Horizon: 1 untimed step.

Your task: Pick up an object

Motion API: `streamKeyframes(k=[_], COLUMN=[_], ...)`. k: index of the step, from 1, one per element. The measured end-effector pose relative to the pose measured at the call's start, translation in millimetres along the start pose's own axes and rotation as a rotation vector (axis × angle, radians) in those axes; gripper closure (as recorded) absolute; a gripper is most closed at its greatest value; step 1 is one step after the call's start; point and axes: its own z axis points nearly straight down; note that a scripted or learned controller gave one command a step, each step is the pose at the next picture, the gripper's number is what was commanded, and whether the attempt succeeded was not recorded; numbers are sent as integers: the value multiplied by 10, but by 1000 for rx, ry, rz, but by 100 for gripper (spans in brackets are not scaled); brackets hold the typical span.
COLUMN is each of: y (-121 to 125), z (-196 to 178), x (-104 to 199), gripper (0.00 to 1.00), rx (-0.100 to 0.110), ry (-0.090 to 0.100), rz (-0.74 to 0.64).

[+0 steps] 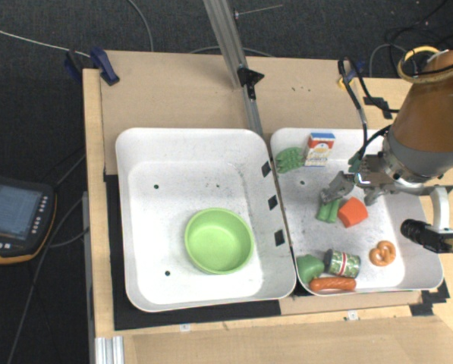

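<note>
My gripper [353, 195] hangs over the middle of the right bin [416, 279], open, its two grey fingers spread apart. Just below the fingertips lies an orange-red block [353, 213], with a small green piece [328, 211] touching its left side. Nothing sits between the fingers. Along the bin's front edge lie a green cup [309, 266], a small can [342, 263], a red sausage [334, 283] and a pretzel [382, 253]. At the back stand a small carton [319, 149] and a green leafy item [289, 160].
The left bin [146, 173] holds a light green bowl [218, 240] near its front. A metal pole [230, 40] slants down to the divide between the bins. Black clips [272, 202] sit on that shared rim. A black part [423, 235] of the arm juts over the right bin's right edge.
</note>
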Motion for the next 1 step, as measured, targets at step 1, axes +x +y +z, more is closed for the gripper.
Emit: streamKeyframes(k=[1], y=[-19], z=[523], x=[106], gripper=[0], rx=[1], ry=[0], rz=[-1])
